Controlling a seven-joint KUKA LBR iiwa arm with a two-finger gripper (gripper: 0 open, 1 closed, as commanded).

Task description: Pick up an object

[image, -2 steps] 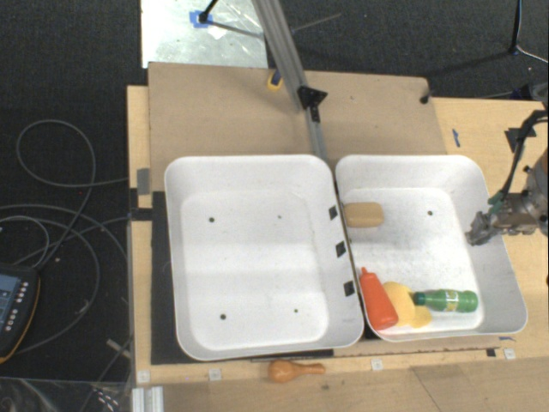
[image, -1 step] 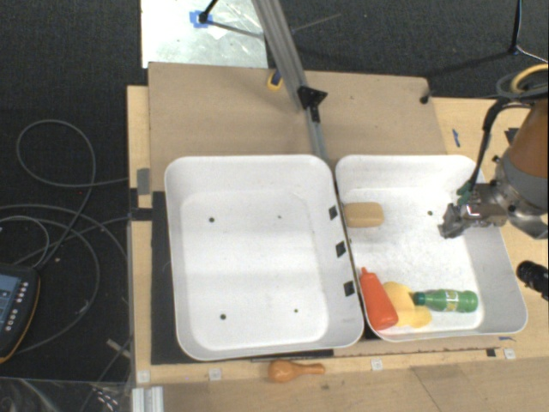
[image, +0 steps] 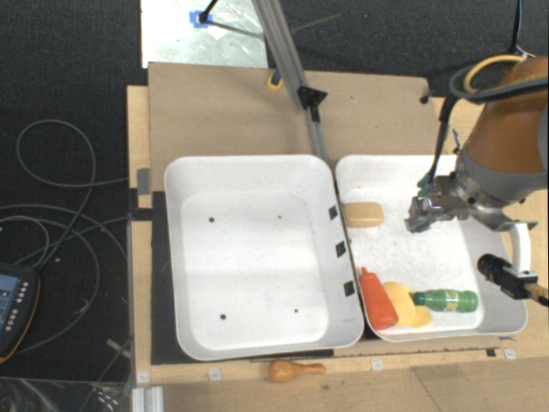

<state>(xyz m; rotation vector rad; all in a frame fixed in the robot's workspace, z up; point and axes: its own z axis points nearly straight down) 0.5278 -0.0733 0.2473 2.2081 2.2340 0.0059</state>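
Note:
In the right bin [image: 386,174] lie a tan block [image: 364,215] near its left wall, a red-orange bottle [image: 378,300], a yellow object [image: 407,304] and a green bottle [image: 446,299] along the front. My gripper [image: 422,215] hangs over the middle of the right bin, to the right of the tan block and apart from it. From this view I cannot make out how its tips stand, and nothing shows held in it.
The left bin [image: 184,230] lies beside the right one, with black clips along their shared wall. A tan wooden piece [image: 295,369] lies on the bench in front of the bins. A metal pole [image: 287,54] slants in from the top. Cables lie on the floor at left.

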